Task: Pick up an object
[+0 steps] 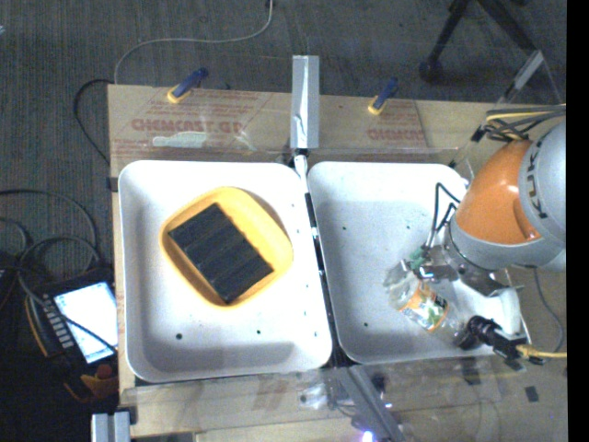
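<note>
On the worktop point(124, 118), the arm point(515, 205) leans over the right bin point(368, 247), seemingly mid-approach; its pincer point(440, 267) sits beside a crinkled clear packet point(420, 300) near the front-right corner. Whether the pincer is open cannot be told; next it must settle squarely over the packet.

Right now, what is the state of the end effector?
End effector: cannot be told; it is low in the right bin, at a crumpled clear wrapper.

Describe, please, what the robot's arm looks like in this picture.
The rounded grey arm carries a glossy orange band above the wrist, with dark lettering on the grey shell at the picture's edge. Thin black cables loop beside it, and its hand is a cluster of small metal and dark parts.
</note>
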Robot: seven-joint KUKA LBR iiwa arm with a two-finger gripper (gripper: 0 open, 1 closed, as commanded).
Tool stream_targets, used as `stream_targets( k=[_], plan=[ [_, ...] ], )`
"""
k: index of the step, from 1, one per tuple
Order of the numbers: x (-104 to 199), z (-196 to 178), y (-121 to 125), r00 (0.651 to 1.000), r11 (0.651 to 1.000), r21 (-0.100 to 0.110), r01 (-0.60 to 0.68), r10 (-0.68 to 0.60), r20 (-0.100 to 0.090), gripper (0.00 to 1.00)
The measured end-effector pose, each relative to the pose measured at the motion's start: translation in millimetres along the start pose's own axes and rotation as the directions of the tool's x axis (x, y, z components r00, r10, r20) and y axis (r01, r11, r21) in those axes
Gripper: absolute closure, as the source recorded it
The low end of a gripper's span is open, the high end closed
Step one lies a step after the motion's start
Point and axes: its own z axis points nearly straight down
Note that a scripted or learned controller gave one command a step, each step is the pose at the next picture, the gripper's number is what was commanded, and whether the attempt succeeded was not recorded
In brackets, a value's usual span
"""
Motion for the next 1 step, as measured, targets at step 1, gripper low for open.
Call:
stream_targets(
  k=[1],
  plan=[
    [11.5,-70.3,79.2,0.998,0.998,0.011,0.063,-0.063,0.003,1.0]
  ],
)
